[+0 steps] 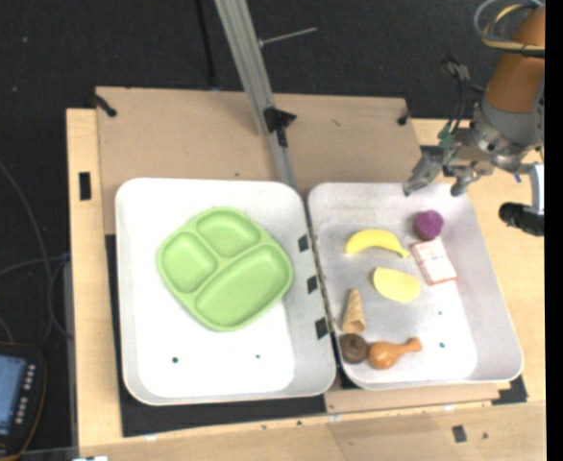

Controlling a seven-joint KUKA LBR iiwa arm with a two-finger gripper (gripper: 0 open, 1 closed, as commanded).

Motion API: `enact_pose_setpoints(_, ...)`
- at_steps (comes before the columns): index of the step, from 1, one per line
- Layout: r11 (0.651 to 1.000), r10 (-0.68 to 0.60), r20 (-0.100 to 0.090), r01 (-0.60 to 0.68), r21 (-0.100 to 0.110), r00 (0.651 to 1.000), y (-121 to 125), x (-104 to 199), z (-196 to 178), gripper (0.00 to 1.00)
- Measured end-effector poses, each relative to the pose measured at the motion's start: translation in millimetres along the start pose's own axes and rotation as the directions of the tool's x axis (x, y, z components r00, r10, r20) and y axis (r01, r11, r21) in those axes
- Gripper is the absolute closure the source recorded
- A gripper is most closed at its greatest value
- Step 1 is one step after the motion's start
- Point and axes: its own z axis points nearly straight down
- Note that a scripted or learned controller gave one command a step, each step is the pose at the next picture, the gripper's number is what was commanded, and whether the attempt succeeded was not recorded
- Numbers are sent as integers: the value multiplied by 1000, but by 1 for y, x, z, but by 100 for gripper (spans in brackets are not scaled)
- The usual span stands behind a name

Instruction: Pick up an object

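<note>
Seven small objects lie in the right bin (488, 349): a purple ball (428, 224) at the far side, a banana (376, 244), a pink box (434, 261), a yellow slice (396, 284), a cone (354, 309), a brown ring (354, 348) and a drumstick (393, 351). My hand (439, 182) hangs released, fingers spread, over the bin's far rim, holding nothing. Risks, as I judge them: the ball, nearest me, may roll from closing fingers; the box touches it closely, so a descent could nudge both. The green tray (226, 268) sits in the left bin (147, 353).

Grey arm (508, 113) with orange band, looped cable on top, dark two-fingered tool (440, 181)
</note>
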Motion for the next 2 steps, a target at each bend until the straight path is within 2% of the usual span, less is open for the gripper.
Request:
enact_pose_setpoints(1, 1000, -1, 1, 1, 1, 1000, 0, 0, 0, 0)
enact_pose_setpoints(2, 1000, 3, 0, -3, 4, 1000, -3, -4, 62, 0)
